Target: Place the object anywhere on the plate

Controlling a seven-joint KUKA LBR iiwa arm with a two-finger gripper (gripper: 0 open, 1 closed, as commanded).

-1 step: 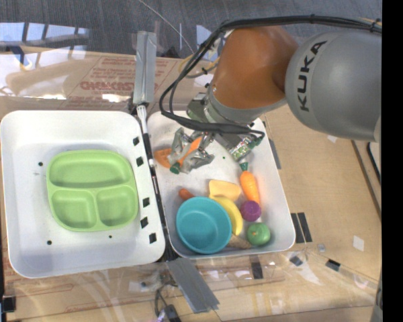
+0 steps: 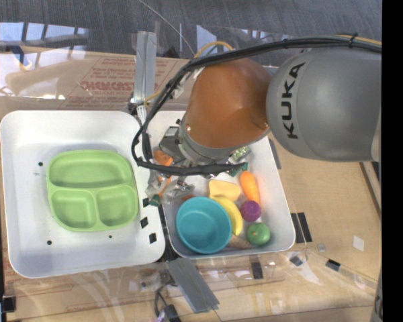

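Observation:
A light green plate (image 2: 92, 189) with three compartments lies in the left bin (image 2: 27, 139). My arm, with its orange band (image 2: 227, 106), hangs over the right bin (image 2: 285, 223). The gripper (image 2: 173, 180) reaches down at that bin's left side, mostly hidden under the wrist. Below it in the right bin lie a blue bowl (image 2: 203, 224), a yellow banana-like piece (image 2: 228, 203), an orange carrot (image 2: 250, 185), a purple ball (image 2: 250, 210) and a green ball (image 2: 258, 233). A small orange piece (image 2: 162, 158) shows beside the wrist.
A brown cardboard sheet (image 2: 87, 76) lies behind the bins. A metal post (image 2: 145, 66) stands at the back between them. Black cables (image 2: 148, 123) loop from the wrist over the bins' shared wall. A grey bracket (image 2: 191, 284) sits at the front edge.

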